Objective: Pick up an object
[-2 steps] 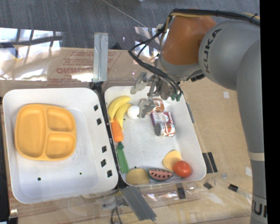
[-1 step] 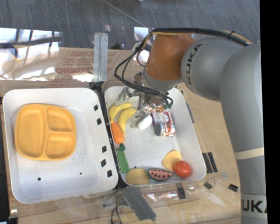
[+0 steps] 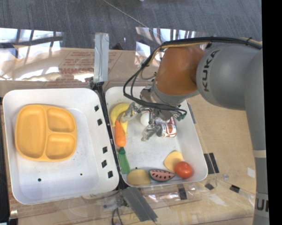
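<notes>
My gripper (image 3: 140, 122) hangs low over the right bin (image 3: 194, 145), under the orange wrist band. It stands open, with one metal finger (image 3: 128, 114) by the banana (image 3: 118, 113) and the other (image 3: 151, 131) beside a red and white can (image 3: 169, 128). A white egg-like object (image 3: 145, 118) lies between them, and I cannot tell whether they touch it. An orange carrot (image 3: 120, 134) with a green piece (image 3: 123, 162) below it lies along the bin's left wall. The arm hides the bin's far part.
At the right bin's front lie a yellow lump (image 3: 138, 177), a watermelon slice (image 3: 161, 175), a tomato (image 3: 183, 169) and a yellow wedge (image 3: 173, 158). The left bin (image 3: 23, 183) holds a yellow divided plate (image 3: 45, 132). Cables loop above the wrist.
</notes>
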`<state>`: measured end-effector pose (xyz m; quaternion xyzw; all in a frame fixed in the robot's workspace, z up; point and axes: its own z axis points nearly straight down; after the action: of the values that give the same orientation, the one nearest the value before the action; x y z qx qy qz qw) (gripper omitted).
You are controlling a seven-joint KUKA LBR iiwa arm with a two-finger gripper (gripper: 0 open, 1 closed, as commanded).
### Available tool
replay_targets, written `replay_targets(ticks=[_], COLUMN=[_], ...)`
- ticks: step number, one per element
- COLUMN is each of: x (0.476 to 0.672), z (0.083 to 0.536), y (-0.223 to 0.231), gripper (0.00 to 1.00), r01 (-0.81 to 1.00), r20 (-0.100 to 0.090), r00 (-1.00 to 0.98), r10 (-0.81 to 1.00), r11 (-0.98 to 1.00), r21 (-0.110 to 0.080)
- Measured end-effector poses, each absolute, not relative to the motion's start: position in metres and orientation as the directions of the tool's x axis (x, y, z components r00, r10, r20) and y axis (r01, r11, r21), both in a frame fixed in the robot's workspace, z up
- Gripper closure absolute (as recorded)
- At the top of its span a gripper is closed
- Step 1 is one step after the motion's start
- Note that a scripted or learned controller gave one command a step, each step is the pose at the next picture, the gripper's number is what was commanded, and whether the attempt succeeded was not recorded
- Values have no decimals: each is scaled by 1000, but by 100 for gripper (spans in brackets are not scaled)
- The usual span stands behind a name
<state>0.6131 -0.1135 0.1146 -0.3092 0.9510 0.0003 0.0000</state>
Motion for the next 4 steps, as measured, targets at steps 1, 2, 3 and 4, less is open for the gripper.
replay_targets(ticks=[1,2,3,4], x=[584,587,661,658], z=[93,105,229,263], y=[-199,-197,-157,-199], gripper=[0,100,100,100], r01=[-699,-703,-628,-789], r20=[1,-3,-10,-3], r00=[-715,-711,-778,-615], r10=[-699,-703,-628,-789], r11=[715,711,778,615], r21=[0,-3,-11,-4])
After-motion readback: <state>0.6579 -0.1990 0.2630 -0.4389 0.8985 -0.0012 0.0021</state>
